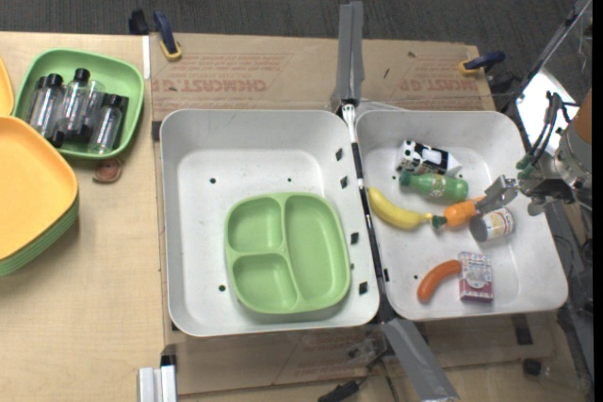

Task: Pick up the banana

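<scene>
Banana (394, 209) is lying flat on the floor of the right bin (528, 292), well off to the camera-left of the gripper (499, 195) and slightly nearer the camera, close to the wall dividing the two bins; nothing is holding it. Its far tip is sitting just beside the carrot (454, 215), which is lying between fruit and gripper. The green bottle (434, 186) is resting just beyond the banana, with a black-and-white box (426, 155) further back again.

The gripper is hovering near the right side of this bin, directly above or against a small jar (494, 225), with the carrot's thick end right at its tips. Whether the jaws are apart or together cannot be judged from this angle. A sausage (436, 279) and a red-and-white packet (477, 279) are lying nearer the camera than the gripper. The left bin (188, 231), holding a green divided tray (285, 251), is standing well beyond the banana on the far side from the arm.

Risks, as judged: the arm is sitting over the wrong items, so a descent from here would likely be closing on the jar or carrot. Travelling low toward the fruit would be pushing the carrot into it. The banana's nearness to the dividing wall is leaving little finger room on that side, and its curved skin could be slipping from a shallow pinch
</scene>
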`<state>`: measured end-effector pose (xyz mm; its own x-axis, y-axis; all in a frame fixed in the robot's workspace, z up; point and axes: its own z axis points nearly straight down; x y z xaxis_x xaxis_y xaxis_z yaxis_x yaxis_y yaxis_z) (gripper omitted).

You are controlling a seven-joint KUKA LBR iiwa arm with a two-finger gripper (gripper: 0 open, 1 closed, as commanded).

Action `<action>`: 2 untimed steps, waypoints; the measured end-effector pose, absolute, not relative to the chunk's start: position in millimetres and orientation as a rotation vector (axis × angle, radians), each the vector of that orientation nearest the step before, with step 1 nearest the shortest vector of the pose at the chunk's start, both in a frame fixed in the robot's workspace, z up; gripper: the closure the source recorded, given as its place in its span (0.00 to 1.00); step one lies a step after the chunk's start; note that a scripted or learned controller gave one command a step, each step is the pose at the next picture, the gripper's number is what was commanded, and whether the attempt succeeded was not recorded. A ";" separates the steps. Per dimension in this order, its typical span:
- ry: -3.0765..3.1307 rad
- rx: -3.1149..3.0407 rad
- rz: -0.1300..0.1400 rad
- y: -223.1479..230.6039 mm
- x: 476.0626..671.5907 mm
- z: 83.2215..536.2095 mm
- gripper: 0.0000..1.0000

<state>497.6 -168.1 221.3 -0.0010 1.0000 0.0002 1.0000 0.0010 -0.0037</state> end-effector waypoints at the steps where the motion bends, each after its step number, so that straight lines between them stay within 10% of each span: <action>1: -2.323 -2.167 -0.028 -173.2 527.6 119.9 0.00; 2: -2.386 -2.042 0.000 -208.7 572.0 91.3 0.00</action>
<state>572.0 -208.7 91.3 -0.1548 0.9879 0.0005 0.9879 0.1548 -0.0008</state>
